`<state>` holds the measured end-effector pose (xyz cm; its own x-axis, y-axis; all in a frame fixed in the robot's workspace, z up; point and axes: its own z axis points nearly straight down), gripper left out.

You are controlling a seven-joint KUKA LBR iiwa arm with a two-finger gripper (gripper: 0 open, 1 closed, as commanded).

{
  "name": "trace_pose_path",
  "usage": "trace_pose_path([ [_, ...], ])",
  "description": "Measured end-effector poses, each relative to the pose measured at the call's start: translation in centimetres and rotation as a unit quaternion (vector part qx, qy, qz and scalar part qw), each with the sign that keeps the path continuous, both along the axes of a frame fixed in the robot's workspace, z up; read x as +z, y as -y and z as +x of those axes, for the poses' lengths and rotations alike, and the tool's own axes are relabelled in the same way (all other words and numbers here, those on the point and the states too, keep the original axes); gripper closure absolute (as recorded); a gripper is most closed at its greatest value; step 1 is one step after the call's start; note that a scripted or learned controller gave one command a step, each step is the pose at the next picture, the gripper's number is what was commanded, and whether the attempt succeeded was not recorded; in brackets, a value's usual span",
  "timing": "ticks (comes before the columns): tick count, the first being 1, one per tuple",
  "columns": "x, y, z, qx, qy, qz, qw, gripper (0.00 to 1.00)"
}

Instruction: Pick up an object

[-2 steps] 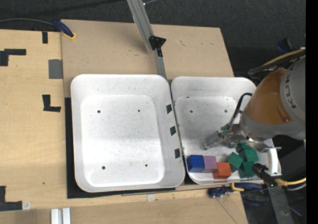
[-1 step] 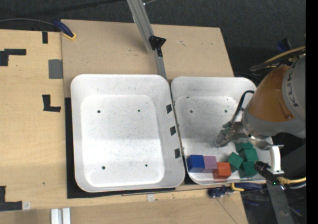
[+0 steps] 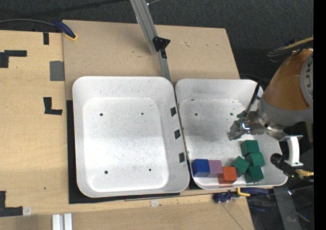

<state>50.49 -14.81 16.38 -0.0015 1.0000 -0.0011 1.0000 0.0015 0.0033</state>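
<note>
Green blocks [image 3: 251, 160], clustered, beside gripper [image 3: 238, 129], right bin [image 3: 214, 91]

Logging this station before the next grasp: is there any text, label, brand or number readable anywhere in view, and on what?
None readable.
Arm: grey marking at its right edge, cut off and blurred, unreadable.
Bench: black tape shapes, not letters.
Blocks: plain faces, no print visible.
</note>
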Motion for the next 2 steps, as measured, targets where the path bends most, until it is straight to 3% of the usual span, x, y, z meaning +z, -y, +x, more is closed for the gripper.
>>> trace_pose_path([
  [1,5.2,0.0,0.1,0.000,0.001,-0.0001,1.0000,1.00],
  [2,4.6,-4.8,1.5,0.002,-0.002,0.0015,1.0000,1.00],
])
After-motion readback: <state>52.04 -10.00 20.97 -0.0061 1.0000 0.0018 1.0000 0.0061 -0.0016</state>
